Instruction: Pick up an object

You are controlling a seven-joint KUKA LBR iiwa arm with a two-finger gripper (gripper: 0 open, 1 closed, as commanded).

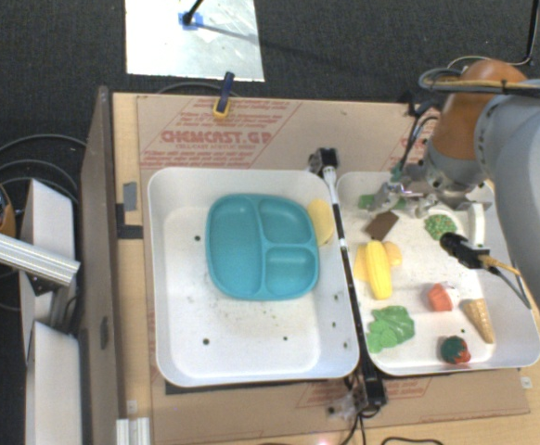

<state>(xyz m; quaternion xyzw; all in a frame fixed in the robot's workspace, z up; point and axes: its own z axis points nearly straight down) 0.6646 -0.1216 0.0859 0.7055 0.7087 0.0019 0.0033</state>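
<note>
The grey two-finger gripper (392, 196) hovers at the right bin's far end, just above a flat brown block (381, 223). Whether it is clenched, I cannot tell. Next likely calls for descending and gripping.

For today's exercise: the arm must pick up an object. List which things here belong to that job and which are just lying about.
Job: tool; brown block, corn cob, green leafy toy, red piece, cone.
Lying about: teal divided plate, clamp, cables.
</note>
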